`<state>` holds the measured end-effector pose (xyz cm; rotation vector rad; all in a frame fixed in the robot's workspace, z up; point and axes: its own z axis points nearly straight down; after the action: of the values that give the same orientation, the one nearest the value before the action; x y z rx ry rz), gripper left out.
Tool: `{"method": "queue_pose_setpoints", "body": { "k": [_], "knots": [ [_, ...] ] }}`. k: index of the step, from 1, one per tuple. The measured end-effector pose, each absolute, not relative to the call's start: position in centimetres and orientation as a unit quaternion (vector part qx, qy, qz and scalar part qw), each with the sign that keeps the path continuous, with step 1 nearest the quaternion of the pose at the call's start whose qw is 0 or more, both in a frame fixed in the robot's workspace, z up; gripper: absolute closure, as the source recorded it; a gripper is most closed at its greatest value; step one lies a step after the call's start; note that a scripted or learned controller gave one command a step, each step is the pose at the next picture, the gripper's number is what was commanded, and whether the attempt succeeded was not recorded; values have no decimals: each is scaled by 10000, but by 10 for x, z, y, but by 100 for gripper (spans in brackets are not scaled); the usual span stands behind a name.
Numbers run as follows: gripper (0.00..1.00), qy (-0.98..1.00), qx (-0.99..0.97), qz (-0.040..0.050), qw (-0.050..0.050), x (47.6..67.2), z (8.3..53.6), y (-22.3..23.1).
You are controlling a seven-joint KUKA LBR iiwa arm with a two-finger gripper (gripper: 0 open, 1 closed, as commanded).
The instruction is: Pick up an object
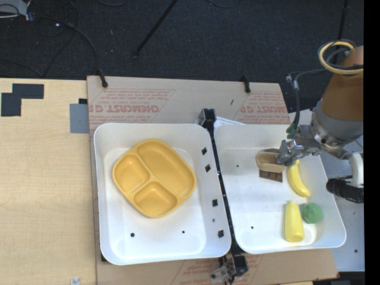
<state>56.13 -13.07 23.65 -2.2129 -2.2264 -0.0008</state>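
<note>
In the right bin [255, 230] lie a yellow banana [298, 180], a brown wooden block [270, 165], a yellow bottle-shaped piece [293, 221] and a small green ball [311, 212]. My gripper [287, 152] hangs low over the bin's far right part, just above the banana's top end and right beside the brown block. Nothing shows between its fingers. A yellow three-section plate [154, 177] lies in the left bin [119, 242].
A black divider rail [217, 183] runs between the two bins. Cardboard [154, 103] backs the bins at the far side. The arm's grey and orange body [341, 100] stands over the right bin's far right corner.
</note>
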Motion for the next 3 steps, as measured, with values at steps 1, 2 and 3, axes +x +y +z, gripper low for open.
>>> {"method": "queue_pose_setpoints", "body": {
  "k": [1,2,3],
  "knots": [
    [100,-7086,-7056,6,13,577,228,-79],
    [100,-7085,-7057,7,9,579,236,-32],
    [100,-7087,-7055,9,10,580,240,25]
  ]
}}
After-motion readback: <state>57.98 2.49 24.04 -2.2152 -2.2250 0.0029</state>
